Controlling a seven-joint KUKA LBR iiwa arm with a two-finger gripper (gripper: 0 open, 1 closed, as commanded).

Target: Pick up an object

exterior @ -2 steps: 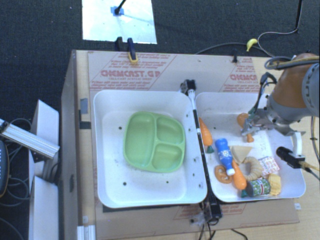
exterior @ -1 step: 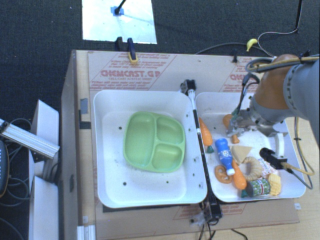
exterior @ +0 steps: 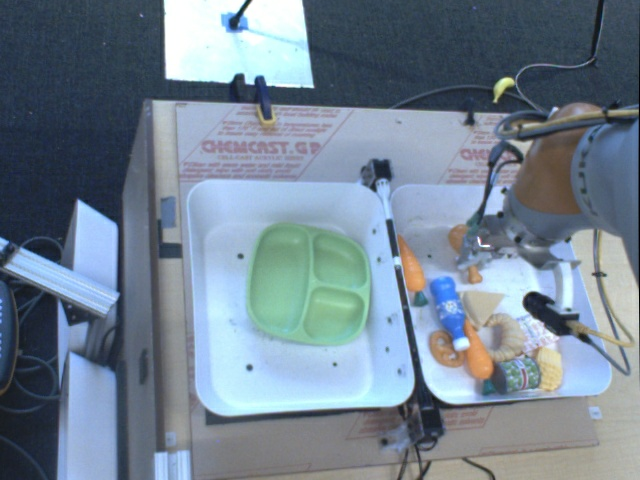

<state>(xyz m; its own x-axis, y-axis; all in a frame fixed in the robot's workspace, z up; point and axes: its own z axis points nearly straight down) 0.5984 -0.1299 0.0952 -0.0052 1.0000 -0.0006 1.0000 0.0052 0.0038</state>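
Note:
My gripper point(exterior: 473, 256) is low in the right bin point(exterior: 430, 208), in its upper middle part. An orange round piece point(exterior: 459, 236) lies just to its upper left, touching or nearly touching it. A small orange bit point(exterior: 475, 276) sits right below the gripper. Nearby lie a carrot point(exterior: 410, 264) along the bin's left wall, a blue bottle point(exterior: 449, 313) and a pale cheese wedge point(exterior: 484, 305). Nothing shows between the gripper's tips.
The front of the right bin holds a pretzel point(exterior: 444, 348), a second carrot point(exterior: 478, 356), a beige ring point(exterior: 506, 332), a green can point(exterior: 515, 376) and a corn cob point(exterior: 549, 368). A green divided plate point(exterior: 308, 283) lies in the left bin point(exterior: 215, 268).

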